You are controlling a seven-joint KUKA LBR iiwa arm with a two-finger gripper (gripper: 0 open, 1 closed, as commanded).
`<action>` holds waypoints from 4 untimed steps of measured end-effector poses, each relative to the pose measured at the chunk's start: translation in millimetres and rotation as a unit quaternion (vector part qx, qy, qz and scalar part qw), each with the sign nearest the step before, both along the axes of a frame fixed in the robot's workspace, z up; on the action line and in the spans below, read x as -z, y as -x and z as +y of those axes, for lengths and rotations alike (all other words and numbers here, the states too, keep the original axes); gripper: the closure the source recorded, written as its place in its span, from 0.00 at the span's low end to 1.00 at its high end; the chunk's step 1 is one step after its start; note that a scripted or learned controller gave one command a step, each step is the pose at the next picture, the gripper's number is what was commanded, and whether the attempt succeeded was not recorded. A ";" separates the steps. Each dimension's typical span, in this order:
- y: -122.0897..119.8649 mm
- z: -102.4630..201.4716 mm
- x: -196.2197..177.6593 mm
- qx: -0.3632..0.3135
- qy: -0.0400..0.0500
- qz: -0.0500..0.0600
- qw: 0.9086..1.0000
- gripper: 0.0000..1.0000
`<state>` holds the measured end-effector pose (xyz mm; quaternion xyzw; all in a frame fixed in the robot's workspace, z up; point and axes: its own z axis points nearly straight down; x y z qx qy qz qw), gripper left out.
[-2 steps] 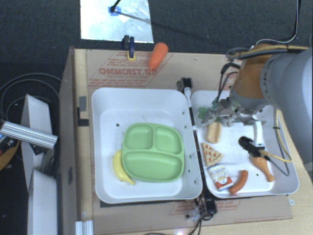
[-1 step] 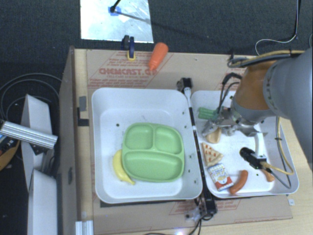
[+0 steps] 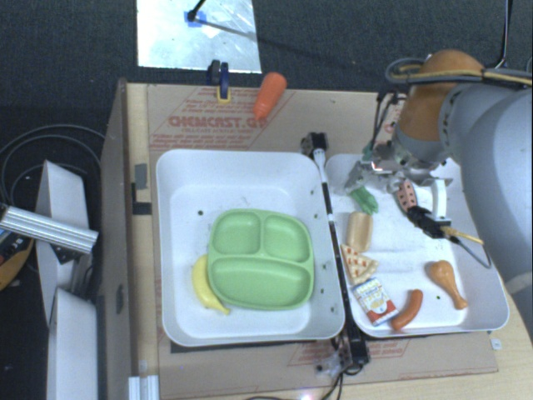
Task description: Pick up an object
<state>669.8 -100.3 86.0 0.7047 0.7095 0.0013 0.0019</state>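
The fingers (image 3: pixel 359 175) are hanging low over the far left corner of the right bin (image 3: pixel 487 315), at the end of the grey arm (image 3: pixel 491 148) that is reaching in from the right, and it is not possible to tell whether they are spread or closed, since the wrist is hiding them from above. A small green piece (image 3: pixel 364 200) is lying in that bin just beneath and in front of them, so close that contact cannot be judged. Nearer the camera along the bin's left wall, a pale beige roll (image 3: pixel 358 230) is resting just beside a pizza slice (image 3: pixel 358 265), and a red and white packet (image 3: pixel 375 298) is sitting next to that. An orange-brown sausage (image 3: pixel 407 309) is lying close to the packet at the near edge, and a drumstick (image 3: pixel 445 282) is resting farther right, apart from the others. In the left bin (image 3: pixel 171 223) a green divided plate (image 3: pixel 260 258) is sitting, with a banana (image 3: pixel 206 286) leaning against its left rim. A carrot (image 3: pixel 268 95) is lying on the worktop (image 3: pixel 191 119) behind the left bin, outside both bins.
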 end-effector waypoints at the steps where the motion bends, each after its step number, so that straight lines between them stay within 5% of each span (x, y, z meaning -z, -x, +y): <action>1: 0.6 18.6 1.2 0.001 0.000 0.001 1.000 0.00; 4: 0.8 15.7 -8.1 0.001 0.000 0.001 1.000 0.00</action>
